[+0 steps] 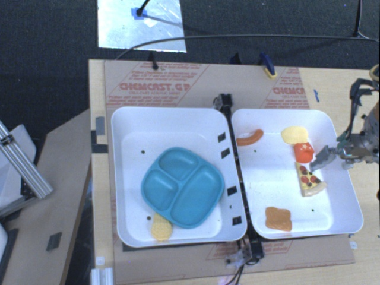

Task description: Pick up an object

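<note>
Reaching in from the right, the gripper point(325, 157) hangs low over the right bin point(344, 218), its tip just above the pizza slice point(310, 180) and just right of the red tomato-like piece point(304, 152); nothing shows between its parts. A yellow piece point(294, 135) lies just beyond the tomato, a sausage point(250, 138) far left, and a toast slice point(278, 218) near. The left bin point(127, 135) holds a blue divided plate point(183, 186) over a yellow waffle-like piece point(160, 227). Cardboard point(154, 85) beneath reads "CHEMCAST GP".
</note>
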Controlling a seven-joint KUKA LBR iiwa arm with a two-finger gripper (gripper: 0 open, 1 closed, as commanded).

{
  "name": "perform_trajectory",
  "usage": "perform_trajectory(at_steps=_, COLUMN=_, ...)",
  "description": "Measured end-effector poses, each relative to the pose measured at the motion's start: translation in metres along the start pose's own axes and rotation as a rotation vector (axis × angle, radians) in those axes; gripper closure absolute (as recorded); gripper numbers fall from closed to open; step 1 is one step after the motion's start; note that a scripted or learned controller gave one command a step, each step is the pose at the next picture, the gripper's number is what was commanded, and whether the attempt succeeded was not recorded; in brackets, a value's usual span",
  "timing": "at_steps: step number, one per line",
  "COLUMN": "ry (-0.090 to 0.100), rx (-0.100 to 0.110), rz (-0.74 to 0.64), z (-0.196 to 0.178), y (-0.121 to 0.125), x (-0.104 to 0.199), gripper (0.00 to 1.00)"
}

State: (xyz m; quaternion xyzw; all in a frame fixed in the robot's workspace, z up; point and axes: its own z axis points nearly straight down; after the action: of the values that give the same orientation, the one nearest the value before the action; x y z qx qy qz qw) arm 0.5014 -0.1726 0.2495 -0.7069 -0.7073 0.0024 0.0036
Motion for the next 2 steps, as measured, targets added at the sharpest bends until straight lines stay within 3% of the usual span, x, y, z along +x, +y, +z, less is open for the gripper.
perform_trajectory(at_steps=1, ry=-0.002, rx=-0.010, rz=-0.003, z=-0.005, y=0.002, x=0.000, gripper=0.00)
perform_trajectory(at_steps=2, ry=-0.001, rx=-0.005, rz=-0.001, z=0.056, y=0.004, x=-0.005, gripper=0.00)
